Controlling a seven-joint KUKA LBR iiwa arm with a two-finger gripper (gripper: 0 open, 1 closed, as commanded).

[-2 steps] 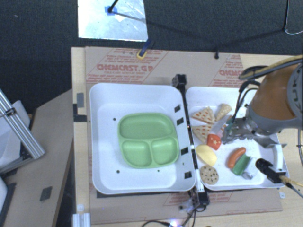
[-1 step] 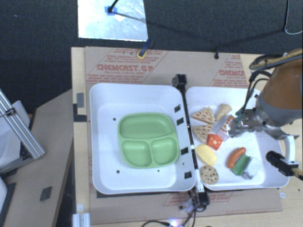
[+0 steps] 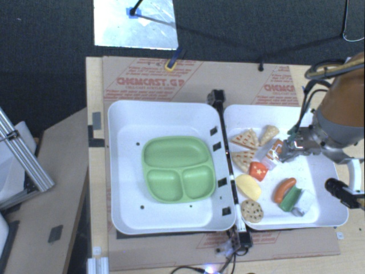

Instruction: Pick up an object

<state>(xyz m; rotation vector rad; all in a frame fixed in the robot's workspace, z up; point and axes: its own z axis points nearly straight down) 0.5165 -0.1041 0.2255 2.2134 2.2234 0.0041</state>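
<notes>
Food toys lie in the right bin (image 3: pixel 328 170): two pizza slices (image 3: pixel 246 138), a bread piece (image 3: pixel 268 133), a tomato (image 3: pixel 259 170), a yellow potato (image 3: pixel 248 186), a cookie (image 3: pixel 251 210), a sausage (image 3: pixel 284 189) beside a green piece (image 3: pixel 291 198). The pincer (image 3: pixel 288 151) hangs low over this bin, near a small silver packet (image 3: pixel 268 151); if it is wide or narrow I cannot tell. The left bin (image 3: pixel 125 153) carries a green divided plate (image 3: pixel 178 168). Both bins stand on the counter (image 3: pixel 142 76).

Beside the smooth, matt green plastic divided plate (image 3: pixel 174 168), both shallow white plastic bins (image 3: pixel 128 124) look faintly glossy. Beyond them lies printed brown cardboard (image 3: pixel 151 76), then a crinkled, shiny silver foil sheet (image 3: pixel 137 16).
</notes>
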